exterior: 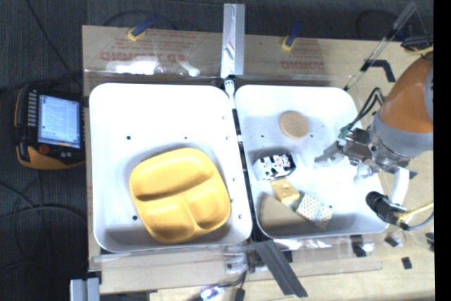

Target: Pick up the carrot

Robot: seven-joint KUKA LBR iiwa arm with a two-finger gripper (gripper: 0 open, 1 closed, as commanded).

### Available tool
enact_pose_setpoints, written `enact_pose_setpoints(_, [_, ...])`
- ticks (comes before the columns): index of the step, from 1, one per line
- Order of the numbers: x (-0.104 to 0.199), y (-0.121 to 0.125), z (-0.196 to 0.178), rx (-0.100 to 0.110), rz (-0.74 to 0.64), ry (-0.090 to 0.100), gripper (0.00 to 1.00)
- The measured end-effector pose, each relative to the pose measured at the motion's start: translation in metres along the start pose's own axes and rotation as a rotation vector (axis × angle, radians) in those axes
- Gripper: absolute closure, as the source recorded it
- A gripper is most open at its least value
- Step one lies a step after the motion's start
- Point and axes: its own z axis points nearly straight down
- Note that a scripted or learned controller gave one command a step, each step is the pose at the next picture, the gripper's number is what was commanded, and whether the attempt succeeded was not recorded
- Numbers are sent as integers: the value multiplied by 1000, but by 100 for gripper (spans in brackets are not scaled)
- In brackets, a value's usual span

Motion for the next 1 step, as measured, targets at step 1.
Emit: enact_pose_setpoints(1, [64,9,29,-16,-30,-3,0])
